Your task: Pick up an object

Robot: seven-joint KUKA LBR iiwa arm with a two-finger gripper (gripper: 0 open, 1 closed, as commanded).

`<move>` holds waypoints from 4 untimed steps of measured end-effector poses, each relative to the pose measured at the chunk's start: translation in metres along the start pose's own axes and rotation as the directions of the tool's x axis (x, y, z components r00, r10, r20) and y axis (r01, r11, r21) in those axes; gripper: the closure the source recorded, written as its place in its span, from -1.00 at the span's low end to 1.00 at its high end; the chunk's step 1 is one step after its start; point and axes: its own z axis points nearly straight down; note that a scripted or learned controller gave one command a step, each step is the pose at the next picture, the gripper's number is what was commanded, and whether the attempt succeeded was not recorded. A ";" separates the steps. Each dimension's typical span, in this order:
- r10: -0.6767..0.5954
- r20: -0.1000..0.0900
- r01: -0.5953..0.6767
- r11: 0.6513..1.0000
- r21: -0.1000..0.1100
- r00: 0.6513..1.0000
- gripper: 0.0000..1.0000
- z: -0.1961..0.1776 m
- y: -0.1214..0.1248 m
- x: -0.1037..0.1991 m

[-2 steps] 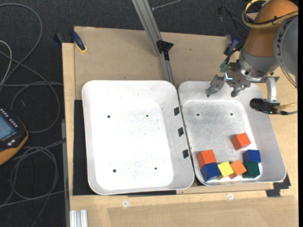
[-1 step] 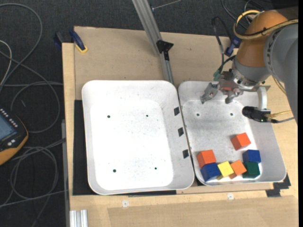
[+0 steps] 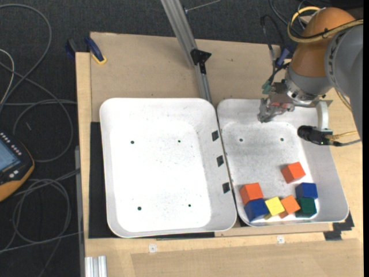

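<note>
Candidate objects were all in the right bin [image 3: 328, 172], bunched toward its near edge. An orange block [image 3: 293, 171] sat alone, a bit up-bin from the rest, so it looked like the easiest target. Below it was a cluster: orange cube [image 3: 250, 191], blue cube [image 3: 256, 209], yellow cube [image 3: 274, 205], small orange block [image 3: 290, 204], another blue cube [image 3: 307, 190] and a green one [image 3: 308, 206]. Most of those touched or nearly touched a neighbour, and the lower ones sat against the bin's near wall.

The gripper [image 3: 268, 114] was over the far end of the same bin, near the back rim, well apart from every block. Nothing was visible between or under it. Couldn't tell its state; the tip was too small and dark against the wrist hardware.

The left bin [image 3: 115, 120] carried only specks and marker dots. The arm [image 3: 314, 56] came in from the right, with cables trailing off the wrist.

Judgement: this was the approach step, pre-grasp, with no contact yet. The next move called for a traverse toward the near end of the bin and a descent over one block. The lone orange block had open space on all sides, so it was the lower-risk pick. Going for the cluster risked straddling two cubes or clipping the bin wall.
</note>
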 end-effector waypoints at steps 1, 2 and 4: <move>-0.001 0.002 0.001 1.000 -0.005 1.000 1.00 -0.045 -0.003 0.001; -0.002 0.002 0.002 1.000 -0.007 1.000 1.00 -0.105 -0.007 0.008; -0.007 -0.002 0.007 1.000 0.005 1.000 1.00 -0.103 -0.014 0.069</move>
